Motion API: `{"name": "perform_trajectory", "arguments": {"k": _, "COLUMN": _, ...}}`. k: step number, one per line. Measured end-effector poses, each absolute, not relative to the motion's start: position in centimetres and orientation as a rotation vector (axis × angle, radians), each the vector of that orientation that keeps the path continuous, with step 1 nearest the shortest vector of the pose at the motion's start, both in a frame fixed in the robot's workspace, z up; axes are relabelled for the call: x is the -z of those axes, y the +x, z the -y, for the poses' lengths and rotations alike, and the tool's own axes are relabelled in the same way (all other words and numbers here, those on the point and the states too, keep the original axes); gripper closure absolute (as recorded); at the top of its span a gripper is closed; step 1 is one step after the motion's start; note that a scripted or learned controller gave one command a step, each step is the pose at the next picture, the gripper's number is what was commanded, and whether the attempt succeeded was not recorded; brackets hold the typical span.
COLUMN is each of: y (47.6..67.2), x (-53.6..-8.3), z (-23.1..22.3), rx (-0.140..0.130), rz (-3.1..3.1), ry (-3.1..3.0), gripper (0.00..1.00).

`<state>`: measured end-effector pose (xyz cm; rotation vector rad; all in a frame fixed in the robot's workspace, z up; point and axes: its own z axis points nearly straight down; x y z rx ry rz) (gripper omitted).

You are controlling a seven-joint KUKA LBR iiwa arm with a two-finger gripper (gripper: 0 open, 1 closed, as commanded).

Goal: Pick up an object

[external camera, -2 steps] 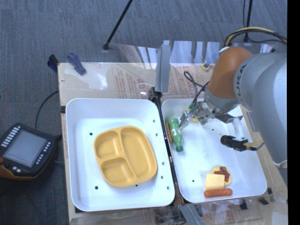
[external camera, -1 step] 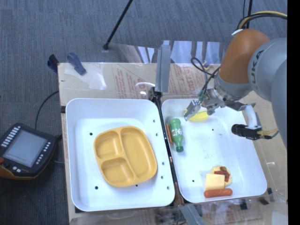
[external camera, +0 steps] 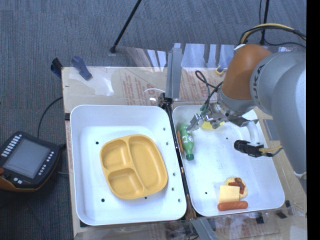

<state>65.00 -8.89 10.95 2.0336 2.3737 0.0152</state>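
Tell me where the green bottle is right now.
In the camera view, the green bottle lies in the right bin beside its left wall, just below and left of the gripper.

Robotics lab, teach pendant point(external camera: 26, 159) on grey carpet point(external camera: 50, 24), stand legs point(external camera: 129, 20), cardboard-topped bench point(external camera: 130, 81)

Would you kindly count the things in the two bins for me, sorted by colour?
Yellow: 3 (plate, slab, partly hidden item by the pincer)
Green: 1 (bottle)
Red-orange: 1 (sausage)
Yellow with red-brown topping: 1 (piece)
Total: 6
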Motion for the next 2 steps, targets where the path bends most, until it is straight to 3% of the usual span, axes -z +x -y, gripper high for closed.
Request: {"name": "perform_trajectory", "arguments": {"k": 2, "y": 64.98, "x": -9.97, "z": 9.4, "rx": -0.01, "rz": -2.311, "ry": 2.099, "gripper": 0.0}}
